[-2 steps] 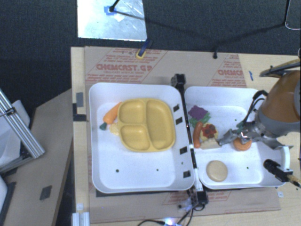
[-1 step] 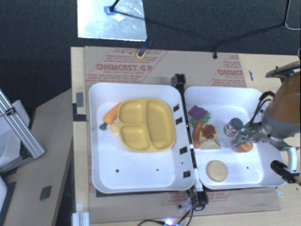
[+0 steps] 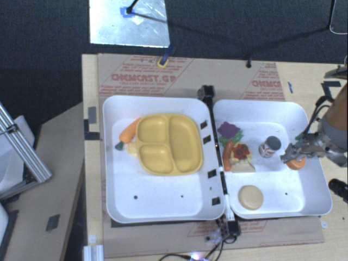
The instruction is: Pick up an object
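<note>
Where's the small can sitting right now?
The small can stands in the right bin, toward its right side, between the pizza slice on its left and the gripper just to its right.

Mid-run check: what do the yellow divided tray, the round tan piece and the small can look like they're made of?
The yellow divided tray looks like moulded plastic: even colour, soft sheen, rounded compartments. The round tan piece looks matte and smooth, probably plastic or foam toy food; the view can't settle which. The small can seems to be metal or metallised plastic, going by its grey shiny top and red-and-white printed side.
</note>
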`<state>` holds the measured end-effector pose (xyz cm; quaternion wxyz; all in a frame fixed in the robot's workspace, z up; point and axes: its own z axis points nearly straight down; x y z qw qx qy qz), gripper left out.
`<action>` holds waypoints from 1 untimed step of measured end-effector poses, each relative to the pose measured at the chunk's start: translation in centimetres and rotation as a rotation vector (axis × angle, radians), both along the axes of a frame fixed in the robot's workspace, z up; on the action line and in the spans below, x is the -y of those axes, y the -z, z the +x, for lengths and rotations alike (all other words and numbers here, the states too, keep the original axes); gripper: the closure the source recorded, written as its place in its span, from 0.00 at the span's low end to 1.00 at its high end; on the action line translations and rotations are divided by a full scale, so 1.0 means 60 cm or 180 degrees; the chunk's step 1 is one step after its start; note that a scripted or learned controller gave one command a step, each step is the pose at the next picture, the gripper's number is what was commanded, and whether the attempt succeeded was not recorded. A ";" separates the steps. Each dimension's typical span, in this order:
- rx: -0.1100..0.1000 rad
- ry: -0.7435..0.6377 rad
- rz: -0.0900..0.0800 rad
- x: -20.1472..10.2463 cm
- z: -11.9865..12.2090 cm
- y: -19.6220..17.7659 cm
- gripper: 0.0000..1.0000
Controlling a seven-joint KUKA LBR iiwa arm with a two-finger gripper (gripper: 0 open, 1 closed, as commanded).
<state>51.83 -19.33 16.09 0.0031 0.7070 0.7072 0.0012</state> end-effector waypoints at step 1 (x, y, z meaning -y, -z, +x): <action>0.0004 -0.0014 0.0000 -0.006 0.011 -0.102 1.00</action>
